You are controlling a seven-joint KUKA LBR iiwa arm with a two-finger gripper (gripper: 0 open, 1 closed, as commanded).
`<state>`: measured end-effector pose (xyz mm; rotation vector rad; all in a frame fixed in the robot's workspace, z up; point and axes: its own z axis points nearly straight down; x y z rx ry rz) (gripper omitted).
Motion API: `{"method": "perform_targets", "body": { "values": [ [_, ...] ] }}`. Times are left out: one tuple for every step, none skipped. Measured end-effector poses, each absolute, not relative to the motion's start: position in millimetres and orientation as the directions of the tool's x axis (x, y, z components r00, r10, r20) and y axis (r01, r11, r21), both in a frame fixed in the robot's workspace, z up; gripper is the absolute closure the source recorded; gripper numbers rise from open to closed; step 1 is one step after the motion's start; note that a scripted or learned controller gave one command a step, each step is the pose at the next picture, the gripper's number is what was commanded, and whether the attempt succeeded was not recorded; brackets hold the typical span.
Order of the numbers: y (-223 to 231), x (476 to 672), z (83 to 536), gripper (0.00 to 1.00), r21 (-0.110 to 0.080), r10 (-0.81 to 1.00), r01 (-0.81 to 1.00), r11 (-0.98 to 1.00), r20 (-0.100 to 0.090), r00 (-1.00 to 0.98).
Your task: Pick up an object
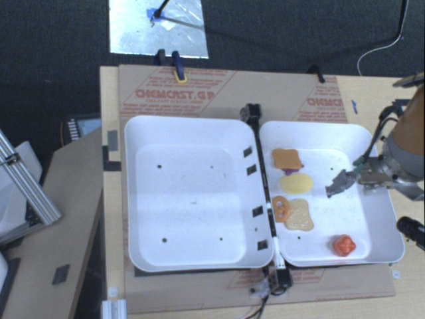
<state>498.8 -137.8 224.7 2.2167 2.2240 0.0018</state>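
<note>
The right bin [358, 138] holds several small items along its left side: an orange-brown slab [287, 158], a pale yellow piece [296, 183], an orange ring-like pretzel shape [280, 207] and a tan flat piece [300, 216]. A red lumpy object [343, 245] lies near the bin's front right corner. My gripper [336, 185] reaches in from the right and hovers over the middle of the right bin, to the right of the yellow piece and apart from it. Nothing shows between its fingers.
The left bin [133, 178] sits beside the right one, split off by a black hinged divider [260, 178]. Both rest on a cardboard sheet [219, 88]. A shiny metal plate [158, 17] lies at the back, and an aluminium rail [23, 185] stands at the left.
</note>
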Motion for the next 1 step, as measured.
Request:
{"method": "perform_targets", "body": {
  "values": [
    [-137.8,500.0,235.7,1.0,0.005,1.0,1.0,0.006,-0.001,-0.006]
  ]
}}
